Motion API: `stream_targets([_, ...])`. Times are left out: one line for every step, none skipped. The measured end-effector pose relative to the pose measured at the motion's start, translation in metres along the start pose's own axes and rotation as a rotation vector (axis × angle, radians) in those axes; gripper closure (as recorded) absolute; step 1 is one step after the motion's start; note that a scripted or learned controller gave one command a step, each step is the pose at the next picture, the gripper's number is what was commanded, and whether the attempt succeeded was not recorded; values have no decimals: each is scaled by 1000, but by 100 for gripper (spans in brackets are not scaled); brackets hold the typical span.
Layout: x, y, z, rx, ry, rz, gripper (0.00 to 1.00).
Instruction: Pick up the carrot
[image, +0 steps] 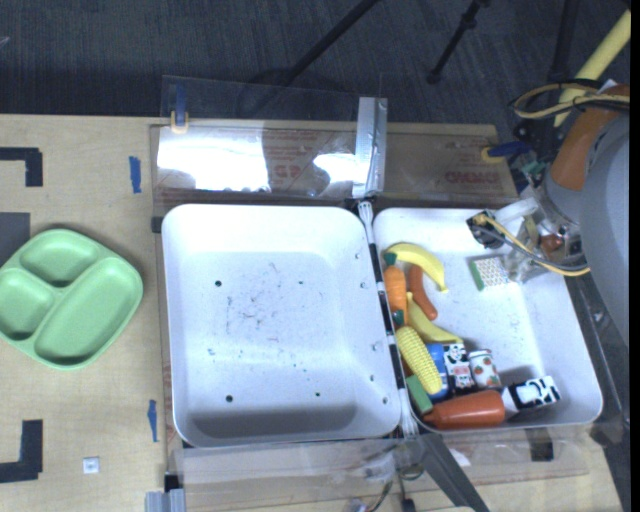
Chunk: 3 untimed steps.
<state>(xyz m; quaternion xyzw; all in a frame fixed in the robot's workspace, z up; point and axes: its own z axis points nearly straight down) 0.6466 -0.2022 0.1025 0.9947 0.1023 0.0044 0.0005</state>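
1. Along the near edge of the right bin (560, 330), from its near left corner toward the right, lie a long red-orange piece (468, 410), a small black-and-white toy (530, 393) and a little printed carton (470, 368)
2. Just behind them, tight against the bin's left wall, sits a corn cob (417, 358), with a second yellow banana-like piece (432, 327) beside it
3. The carrot (396, 288) lies farther back along that same left wall, lengthwise, its far end touching the banana (420, 262) and a reddish sausage-like piece (424, 298) just beside it on the right
4. The gripper (490, 262) hangs over the far part of the right bin, near its far right corner and well apart from the carrot; whether its fingers are apart or together I cannot tell, as cables and the wrist cover them
5. I judge the task to be at the approach step: nothing is seen held, and the carrot rests untouched in the pile
6. The next move calls for a shift across to the bin's left wall, then a descent lined up with the carrot's length
7. Room is scarce there: the wall crowds one side and the neighbours the other, while the bin's middle and right floor lie open
8. The left bin (270, 310) and the green divided plate (68, 297) at the bench's left edge stand clear of the route
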Motion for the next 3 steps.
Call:
stream_targets([5,21,-21,2,-9,-12,100])
stream_targets([17,20,5,2,5,-8,100])
stream_targets([17,19,4,8,0,-8,0])
